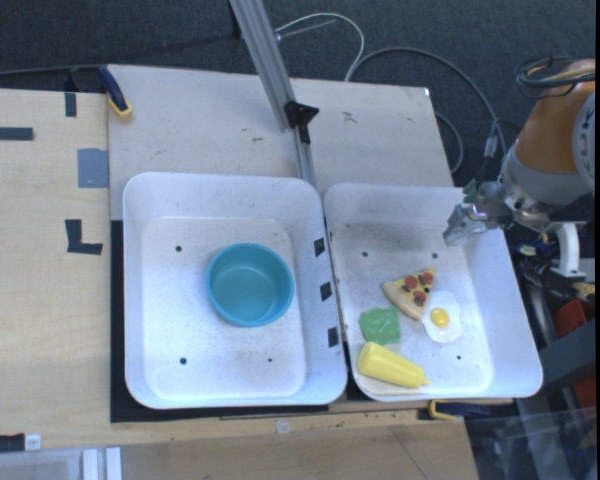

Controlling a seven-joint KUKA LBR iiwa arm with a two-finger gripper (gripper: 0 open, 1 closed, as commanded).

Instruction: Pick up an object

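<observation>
Bench (210,133): pale top. Bears two shallow white bins side by side, left bin (145,268) and right bin (505,298), edges touching.

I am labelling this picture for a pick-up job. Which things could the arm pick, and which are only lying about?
For the job:
- gripper
- pizza slice
- fried egg
- green piece
- yellow piece
- blue bowl

Lying about:
- yellow clamp
- metal pole
- white cables
</observation>
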